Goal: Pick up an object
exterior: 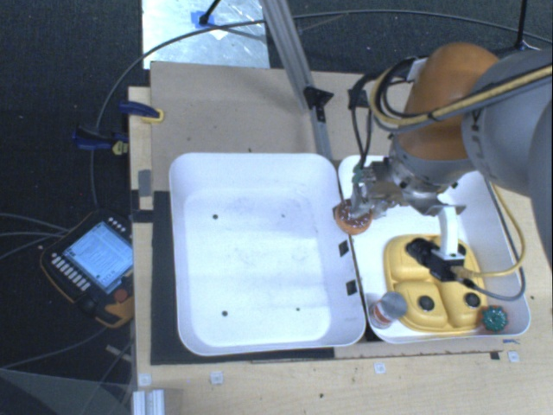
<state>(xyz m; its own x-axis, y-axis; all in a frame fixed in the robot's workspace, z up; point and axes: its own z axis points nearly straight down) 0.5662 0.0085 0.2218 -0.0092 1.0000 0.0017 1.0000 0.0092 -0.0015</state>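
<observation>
**Gripper low over a brown ring at the edge of the right bin**

The gripper [359, 202] hangs low at the left wall of the right bin [373, 264], close to where that bin meets the left bin [251, 258]; whether it is spread or pressed together cannot be told from this angle. A small brown ring [352, 222] sits right at its tip, against the same left wall; whether the ring is pinched cannot be told either. Nearer the front of the right bin lies a yellow toy [432, 296] with dark spots on top; a small grey piece [390, 304] rests just beside its left corner; a green ball [494, 320] lies by its right corner, in the bin's front right corner.
</observation>
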